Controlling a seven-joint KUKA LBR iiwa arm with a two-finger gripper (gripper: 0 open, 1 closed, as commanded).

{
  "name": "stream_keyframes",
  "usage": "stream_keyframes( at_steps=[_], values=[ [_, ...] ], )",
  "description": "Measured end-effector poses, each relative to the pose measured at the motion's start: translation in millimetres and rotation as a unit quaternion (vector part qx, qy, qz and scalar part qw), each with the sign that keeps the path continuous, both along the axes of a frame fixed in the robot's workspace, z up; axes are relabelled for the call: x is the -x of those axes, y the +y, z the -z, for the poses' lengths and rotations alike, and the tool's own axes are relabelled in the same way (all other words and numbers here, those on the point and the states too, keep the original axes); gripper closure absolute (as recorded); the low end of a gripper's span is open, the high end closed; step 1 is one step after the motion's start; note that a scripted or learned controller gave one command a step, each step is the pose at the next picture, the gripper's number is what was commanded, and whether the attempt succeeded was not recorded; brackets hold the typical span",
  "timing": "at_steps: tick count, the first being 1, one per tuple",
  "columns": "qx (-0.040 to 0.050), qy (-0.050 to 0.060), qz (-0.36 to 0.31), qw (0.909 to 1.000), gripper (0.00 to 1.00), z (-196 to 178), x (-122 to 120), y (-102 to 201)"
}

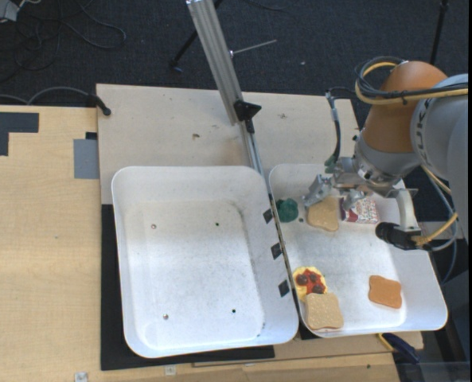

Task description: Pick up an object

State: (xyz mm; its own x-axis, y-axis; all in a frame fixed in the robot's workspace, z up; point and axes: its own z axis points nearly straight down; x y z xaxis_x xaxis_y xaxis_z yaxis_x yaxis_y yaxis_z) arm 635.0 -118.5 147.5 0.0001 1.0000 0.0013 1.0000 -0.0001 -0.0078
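Two white bins (pixel 132 213) — five food pieces; gripper (pixel 325 193) grip unclear.

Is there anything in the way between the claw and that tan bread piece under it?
Nothing visible blocks it. The claw hangs directly over the tan bread piece in the right bin; the green item sits beside it, off to the left.

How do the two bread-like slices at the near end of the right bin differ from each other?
The brown slice is speckled and grainy, while the orange slice looks smooth and plain. The brown slice lies by the bin's left wall, touching a small pizza piece; the orange slice lies alone nearer the right wall of the right bin. The brown slice looks somewhat larger. Both are flat, roughly square, and lie apart from the hand.
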Motion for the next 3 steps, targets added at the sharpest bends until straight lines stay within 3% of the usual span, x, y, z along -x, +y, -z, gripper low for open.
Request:
stream_keyframes(
  at_steps=[1, 2, 3],
  values=[
    [0.0004, -0.002, 0.002, 1.0, 1.0, -13, -1, -2],
    [0.0009, -0.006, -0.001, 1.0, 1.0, -74, 4, 1],
    [0.0006, -0.002, 0.0, 1.0, 1.0, -52, 4, 1]
  ],
)
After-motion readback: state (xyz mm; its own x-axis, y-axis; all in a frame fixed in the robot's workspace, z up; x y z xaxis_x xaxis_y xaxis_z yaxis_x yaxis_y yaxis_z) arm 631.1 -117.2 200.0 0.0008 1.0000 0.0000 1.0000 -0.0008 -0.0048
